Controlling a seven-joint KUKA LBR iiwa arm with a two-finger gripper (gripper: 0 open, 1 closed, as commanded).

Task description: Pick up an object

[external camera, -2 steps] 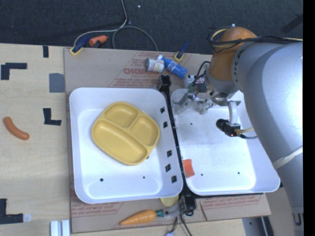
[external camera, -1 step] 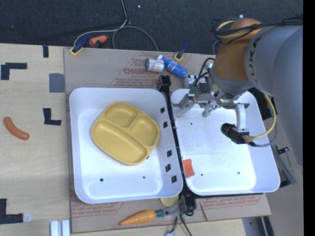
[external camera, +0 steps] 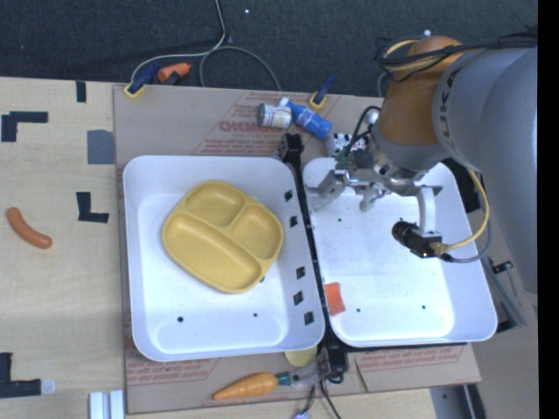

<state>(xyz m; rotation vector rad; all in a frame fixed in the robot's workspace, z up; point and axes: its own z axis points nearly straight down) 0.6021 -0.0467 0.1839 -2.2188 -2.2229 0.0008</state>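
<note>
Two white bins sit side by side: the right bin (external camera: 393,317) lies mostly bare below the gripper (external camera: 349,190), whose spread fingers grasp nothing, while a yellow compartment plate (external camera: 224,234) fills the left bin's (external camera: 144,260) centre.

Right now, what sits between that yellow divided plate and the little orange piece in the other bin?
In the camera view, the bins' touching white walls with black clips lie between the yellow divided plate and the orange piece.
</note>
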